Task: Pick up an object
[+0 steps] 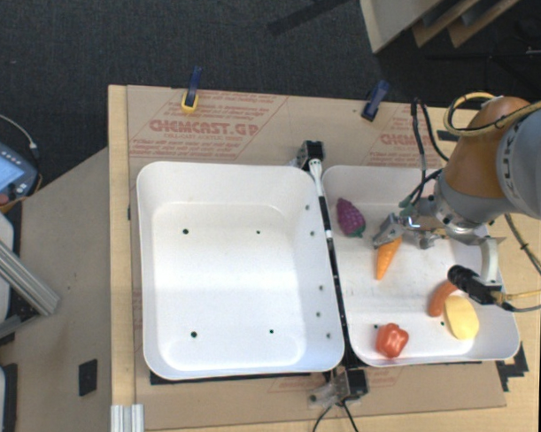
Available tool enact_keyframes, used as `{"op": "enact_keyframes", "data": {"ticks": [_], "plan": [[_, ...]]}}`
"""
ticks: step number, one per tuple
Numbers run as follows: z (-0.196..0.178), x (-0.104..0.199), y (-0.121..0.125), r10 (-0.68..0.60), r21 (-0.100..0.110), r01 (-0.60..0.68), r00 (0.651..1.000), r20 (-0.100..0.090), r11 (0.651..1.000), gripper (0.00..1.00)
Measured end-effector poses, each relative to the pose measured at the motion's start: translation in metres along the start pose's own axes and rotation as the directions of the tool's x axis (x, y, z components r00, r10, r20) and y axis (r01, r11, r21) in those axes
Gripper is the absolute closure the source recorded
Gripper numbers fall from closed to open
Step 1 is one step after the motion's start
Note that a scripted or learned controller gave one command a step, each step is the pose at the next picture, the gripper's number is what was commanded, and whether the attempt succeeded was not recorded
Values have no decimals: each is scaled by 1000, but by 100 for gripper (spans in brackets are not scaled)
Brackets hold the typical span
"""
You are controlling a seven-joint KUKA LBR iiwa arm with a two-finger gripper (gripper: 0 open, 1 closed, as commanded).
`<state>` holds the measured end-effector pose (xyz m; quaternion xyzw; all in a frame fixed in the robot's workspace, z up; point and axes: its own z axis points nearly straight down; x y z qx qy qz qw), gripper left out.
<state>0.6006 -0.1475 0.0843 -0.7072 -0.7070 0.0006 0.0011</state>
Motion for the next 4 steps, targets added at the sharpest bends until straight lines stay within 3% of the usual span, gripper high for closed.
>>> {"op": "enact_keyframes", "data": {"ticks": [1,2,3,4], "plan": [[0,55,-28,-3,2,3,1000,-1,1000,0],[0,-21,-47,6,0,-6,1000,1,1000,0],[0,48,-29,-3,-3,3,1000,1,1000,0],[-109,77,53,-7,-21,7,1000,3,1000,0]]}}
